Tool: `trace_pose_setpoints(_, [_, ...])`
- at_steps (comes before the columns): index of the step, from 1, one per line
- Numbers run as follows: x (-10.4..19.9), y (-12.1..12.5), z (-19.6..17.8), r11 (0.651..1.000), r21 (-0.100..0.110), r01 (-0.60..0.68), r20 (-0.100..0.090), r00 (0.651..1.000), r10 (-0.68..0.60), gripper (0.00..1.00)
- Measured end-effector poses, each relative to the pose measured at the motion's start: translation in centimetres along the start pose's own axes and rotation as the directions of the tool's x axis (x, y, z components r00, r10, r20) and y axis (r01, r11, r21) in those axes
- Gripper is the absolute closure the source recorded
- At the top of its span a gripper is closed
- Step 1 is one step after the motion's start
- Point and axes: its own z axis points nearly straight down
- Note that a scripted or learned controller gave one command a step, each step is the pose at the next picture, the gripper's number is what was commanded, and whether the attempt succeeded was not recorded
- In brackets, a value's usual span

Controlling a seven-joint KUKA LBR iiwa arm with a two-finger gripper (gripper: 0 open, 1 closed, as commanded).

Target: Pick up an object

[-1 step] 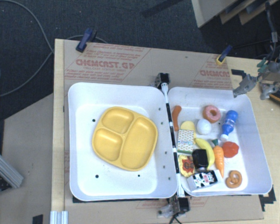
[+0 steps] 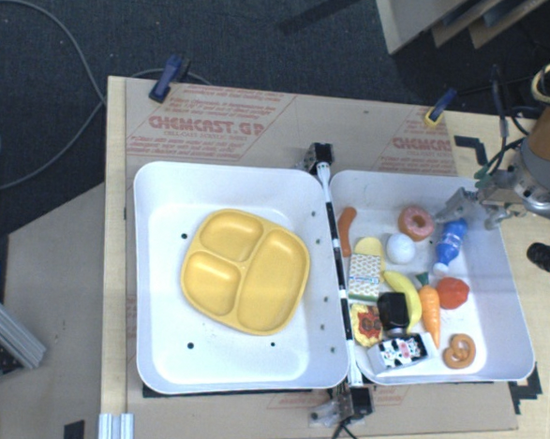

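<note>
My gripper [image 2: 475,207] hangs over the far right part of the right bin [image 2: 517,320], just above and behind a small blue bottle [image 2: 450,243]. A pink donut [image 2: 416,221] lies to its left, with a white ball [image 2: 401,250] in front of that. Nothing visibly hangs from the gripper. Closer to the front lie a red tomato [image 2: 453,292], a carrot [image 2: 428,310], a banana [image 2: 404,287] and a brown pretzel [image 2: 459,350].
A yellow divided plate [image 2: 245,270] sits in the left bin [image 2: 163,206]. Along the right bin's left wall lie a sausage [image 2: 347,228], a lemon [image 2: 369,247], a cracker pack [image 2: 365,275], a black block [image 2: 392,311] and a black-and-white carton [image 2: 402,352].
</note>
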Motion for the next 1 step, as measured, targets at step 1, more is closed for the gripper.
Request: trace_pose_setpoints(1, [3.87,-0.09,5.96,1.0,0.0,0.001,-0.001,1.0,-0.001,0.0])
